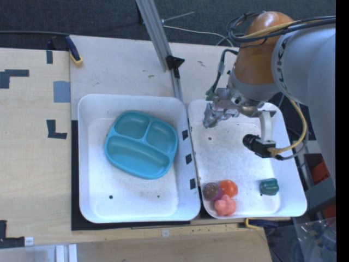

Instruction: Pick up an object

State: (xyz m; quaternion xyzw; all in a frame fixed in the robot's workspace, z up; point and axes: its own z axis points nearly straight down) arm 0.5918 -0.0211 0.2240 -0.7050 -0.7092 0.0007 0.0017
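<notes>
Step in hand: approach, by the look of it — nothing lifted yet, no object seen at the end effector (210, 121).
End effector: at the upper left corner of the right shallow white plastic bin (289, 201), just above centre of the frame, pointing down at bare bin floor; open or closed cannot be told from this slant.
Arm: grey with orange band (262, 42), upper right of frame, reaching leftward over the right bin.
Candidate objects: four small pieces, all along the lower edge of the right bin, well apart from the end effector.
Cluster, lower left of right bin: dark purple-brown round toy fruit (211, 190), small orange-red round toy fruit (229, 188), pink lumpy toy piece (224, 205) — the three touching or nearly so.
Lone piece: small dark green blocky toy (269, 186), lower right of the right bin, apart from the cluster.
Left white bin (90, 162): light blue plastic divided plate (142, 144) with three compartments, tilted slightly, centre-left of frame.
Table (32, 146): pale wood, left part of frame, with dark tape marks.
Next move, as a judgement: travel toward the lower edge of the frame, line up over one piece, descend. Green toy likely easiest, standing alone; cluster risks nudging neighbours or a slip.
</notes>
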